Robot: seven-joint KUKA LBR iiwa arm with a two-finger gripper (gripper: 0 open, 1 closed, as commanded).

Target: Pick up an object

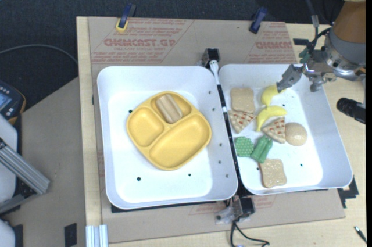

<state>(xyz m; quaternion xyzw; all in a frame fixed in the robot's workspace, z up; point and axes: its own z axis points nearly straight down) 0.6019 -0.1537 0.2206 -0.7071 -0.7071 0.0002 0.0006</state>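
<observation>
Many small toy foods are crowding the right shallow white plastic bin, and that crowding is what is worrying me as my pincer is hanging over the bin's far end, reaching in from the right. One grey finger is slanting down toward the small rounded yellow piece, its tip just beside or perhaps touching it; I cannot tell whether my pincer is wide or narrow from this angle, and nothing is showing between the fingers. The curved yellow banana-shaped piece is lying just below that yellow lump, with the tan square cracker-like slab beside it on the left and the triangular pizza-slice wedge and pale round bun-like ball close by. I am judging that a descent here could land a fingertip on top of the lump rather than beside it, rolling it away toward the bin wall, or could pinch two pieces at once so that both slip out on the lift. The green pieces and the second tan cracker are sitting further toward the near end, apart from my reach. The yellow divided plastic plate in the left white bin on the surface is playing no part in this.
</observation>
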